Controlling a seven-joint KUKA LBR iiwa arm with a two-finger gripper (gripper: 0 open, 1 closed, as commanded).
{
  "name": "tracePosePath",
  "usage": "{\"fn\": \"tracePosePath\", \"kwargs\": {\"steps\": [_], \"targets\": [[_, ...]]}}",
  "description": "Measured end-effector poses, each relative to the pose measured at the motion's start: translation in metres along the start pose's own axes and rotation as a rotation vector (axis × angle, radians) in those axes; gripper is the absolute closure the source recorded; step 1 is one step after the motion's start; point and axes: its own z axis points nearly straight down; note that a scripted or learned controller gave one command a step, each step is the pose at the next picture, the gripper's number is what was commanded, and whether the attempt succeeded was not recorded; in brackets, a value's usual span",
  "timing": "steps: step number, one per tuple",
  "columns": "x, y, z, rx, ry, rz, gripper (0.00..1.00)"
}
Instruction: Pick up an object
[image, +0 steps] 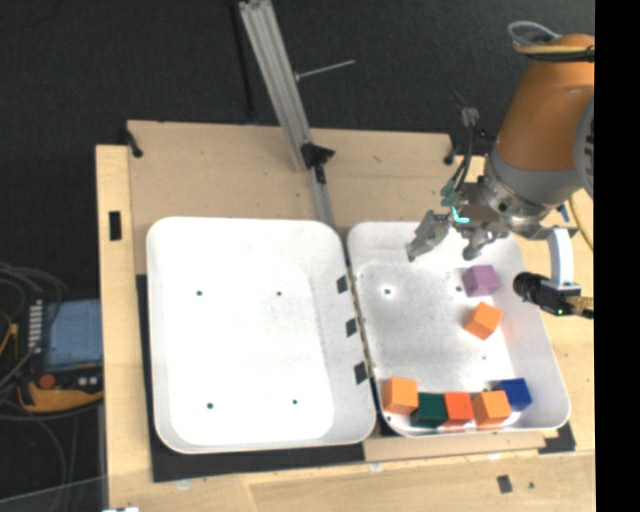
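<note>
gripper (452, 238) spread, holding nothing | over right bin (395, 330) far end | purple cube (481, 279) just beside | orange cube (483, 320) nearer

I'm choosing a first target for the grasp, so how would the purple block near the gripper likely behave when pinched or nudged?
The purple block looks like a small rigid cube, so it probably holds its shape when pinched. Its flat faces suggest sliding, not rolling, on the smooth right bin. It sits apart from the orange block, so a nudge shouldn't disturb much.
</note>
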Motion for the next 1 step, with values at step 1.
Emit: {"fn": "tracePosePath", "kwargs": {"steps": [1], "targets": [[-0.0001,0.0007,-0.0023,-0.005,0.000,0.001,0.00]]}}
